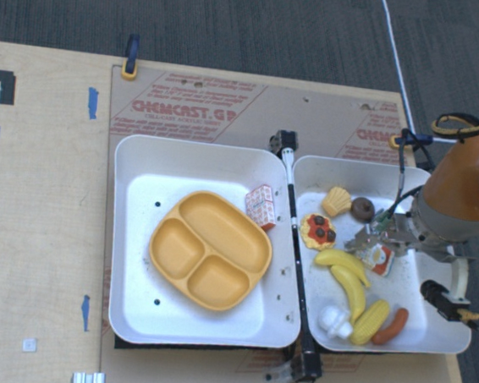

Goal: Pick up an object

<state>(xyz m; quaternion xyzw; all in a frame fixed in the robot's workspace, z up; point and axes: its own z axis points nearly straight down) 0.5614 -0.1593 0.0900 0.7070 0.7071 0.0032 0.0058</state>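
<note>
Reaching in from the right, the grey-and-orange arm's two-finger gripper [369, 240] is being held low in the right-hand white bin [453, 341], just above a small red-and-white object [379, 259]; whether anything is being gripped cannot be told. Two yellow plastic bananas [346, 274] are lying just beside it, near a small pizza-like toy disc [318, 230]. A yellow three-compartment plastic plate [209, 250] is being kept in the left-hand white bin [130, 217].

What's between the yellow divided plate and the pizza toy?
In the camera view, a small red-and-white packet by the yellow divided plate, then the bin walls with a black divider, then the pizza toy.
</note>
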